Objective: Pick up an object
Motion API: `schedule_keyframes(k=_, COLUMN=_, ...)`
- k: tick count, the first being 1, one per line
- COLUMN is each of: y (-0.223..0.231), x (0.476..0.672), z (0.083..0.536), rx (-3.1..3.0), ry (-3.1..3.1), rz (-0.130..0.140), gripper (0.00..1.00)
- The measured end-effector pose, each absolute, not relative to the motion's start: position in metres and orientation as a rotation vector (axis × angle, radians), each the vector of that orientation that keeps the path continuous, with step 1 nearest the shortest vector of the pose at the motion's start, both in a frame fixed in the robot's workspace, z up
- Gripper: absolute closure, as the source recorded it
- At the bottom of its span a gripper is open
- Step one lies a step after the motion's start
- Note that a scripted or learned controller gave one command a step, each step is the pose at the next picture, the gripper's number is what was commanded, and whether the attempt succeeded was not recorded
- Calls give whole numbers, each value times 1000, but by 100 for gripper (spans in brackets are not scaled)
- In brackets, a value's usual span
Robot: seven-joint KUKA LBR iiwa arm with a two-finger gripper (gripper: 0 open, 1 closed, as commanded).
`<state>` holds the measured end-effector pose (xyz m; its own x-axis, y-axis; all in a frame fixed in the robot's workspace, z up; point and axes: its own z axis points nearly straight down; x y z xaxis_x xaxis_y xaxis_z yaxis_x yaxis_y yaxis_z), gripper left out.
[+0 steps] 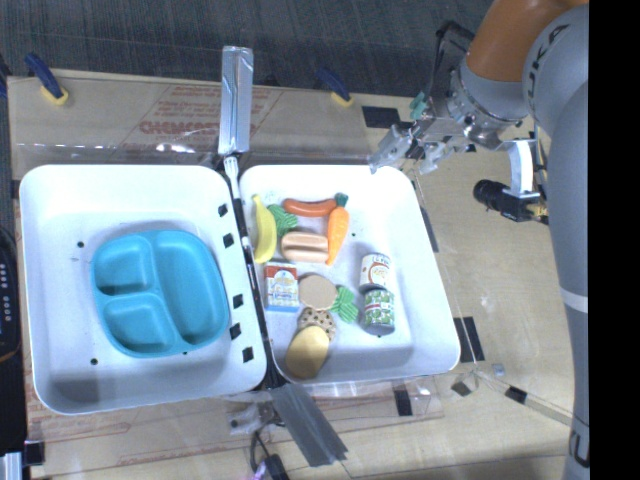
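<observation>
The right white bin [425, 268] holds toy food. A yellow banana [263, 230] lies by its left wall, with a red sausage [310, 207], an orange carrot [337, 233] and a hot dog in a bun [305, 246] beside it. Lower down are a small box [282, 288], a brown disc [317, 290], two cans [377, 290] and a yellowish lump [308, 350]. My gripper [405, 154] hangs over the bin's far right corner, open, with nothing between its fingers and apart from all the food.
The left white bin [50, 218] holds a blue divided plate [160, 293]. A metal clamp bar [236, 98] stands at the far end between the bins. Black clips line the divider. The arm [530, 38] comes in from the upper right.
</observation>
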<state>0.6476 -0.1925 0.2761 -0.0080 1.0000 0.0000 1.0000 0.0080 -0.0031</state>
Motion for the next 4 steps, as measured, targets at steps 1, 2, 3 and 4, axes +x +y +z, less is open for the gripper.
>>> schedule_keyframes(k=1, y=-163, x=598, z=183, rx=-2107, ry=-2319, rz=9, gripper=0)
schedule_keyframes(k=2, y=-164, x=599, z=186, rx=-2111, ry=-2322, rz=5, gripper=0)
schedule_keyframes(k=3, y=-154, x=556, z=92, rx=-2117, ry=-2322, rz=0, gripper=0)
schedule_keyframes(k=4, y=-138, x=618, z=92, rx=-2203, ry=-2237, rz=2, gripper=0)
